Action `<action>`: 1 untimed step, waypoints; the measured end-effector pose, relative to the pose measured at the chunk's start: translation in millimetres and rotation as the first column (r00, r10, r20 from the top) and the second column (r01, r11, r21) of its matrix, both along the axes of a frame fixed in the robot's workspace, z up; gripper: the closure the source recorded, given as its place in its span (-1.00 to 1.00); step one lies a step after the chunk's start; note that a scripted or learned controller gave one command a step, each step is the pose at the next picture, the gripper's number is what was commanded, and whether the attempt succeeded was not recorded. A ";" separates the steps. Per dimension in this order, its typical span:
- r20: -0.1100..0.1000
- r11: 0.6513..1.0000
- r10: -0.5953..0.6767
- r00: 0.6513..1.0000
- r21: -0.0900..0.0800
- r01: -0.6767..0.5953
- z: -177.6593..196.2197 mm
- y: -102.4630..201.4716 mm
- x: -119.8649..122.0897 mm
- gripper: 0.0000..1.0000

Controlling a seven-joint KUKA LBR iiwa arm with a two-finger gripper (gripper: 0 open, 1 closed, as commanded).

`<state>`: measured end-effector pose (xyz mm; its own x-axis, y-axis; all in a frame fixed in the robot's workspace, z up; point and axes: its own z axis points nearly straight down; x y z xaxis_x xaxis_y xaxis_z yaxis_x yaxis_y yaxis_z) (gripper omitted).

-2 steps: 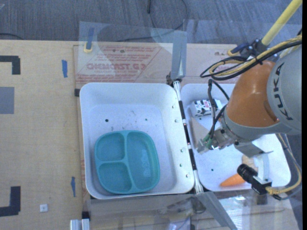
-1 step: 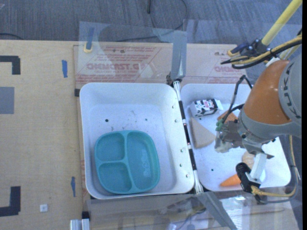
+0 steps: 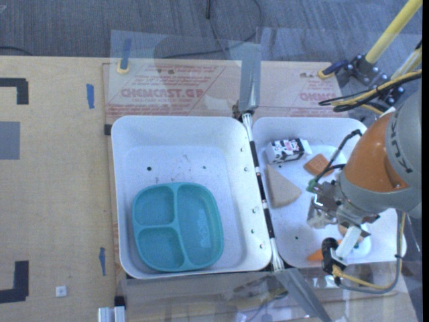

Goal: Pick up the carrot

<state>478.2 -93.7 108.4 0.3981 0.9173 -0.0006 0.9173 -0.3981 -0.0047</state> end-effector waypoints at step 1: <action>0.008 0.981 -0.192 0.981 0.004 0.192 -19.6 -11.7 3.5 1.00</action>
